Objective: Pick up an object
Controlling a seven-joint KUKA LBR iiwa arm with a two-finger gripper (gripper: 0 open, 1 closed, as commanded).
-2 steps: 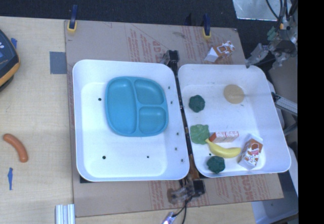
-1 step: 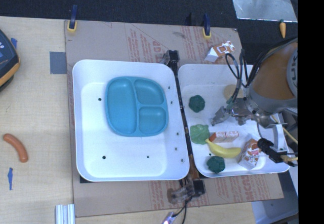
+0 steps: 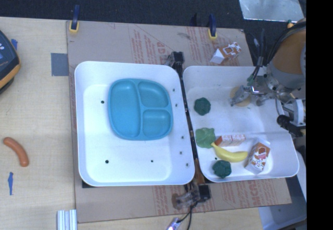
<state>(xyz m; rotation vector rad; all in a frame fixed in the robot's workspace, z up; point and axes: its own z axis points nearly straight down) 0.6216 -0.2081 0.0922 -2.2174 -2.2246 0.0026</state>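
In the right bin point(image 3: 291, 171), nearest the camera, lie a dark green lump point(image 3: 222, 168), a banana point(image 3: 229, 154) and a small carton point(image 3: 258, 157). Farther back, the hand point(image 3: 241, 99) hovers low over bare bin floor; I cannot tell its finger state. A blue divided plate point(image 3: 140, 109) sits in the left bin point(image 3: 93, 171).

The arm point(image 3: 291, 54) comes in from the right side. It is big and round up top, grey with an orange band showing near the edge. It bends down toward the far right part of the desk. Dark cables run along it by the wrist. At the end sits the gripper point(image 3: 242, 98), low down and pointing to the left. It is shiny metal and small next to the fat arm. The gripper is tipped on a slant, not straight down. Another grey and white part of the arm sticks out just below the wrist.
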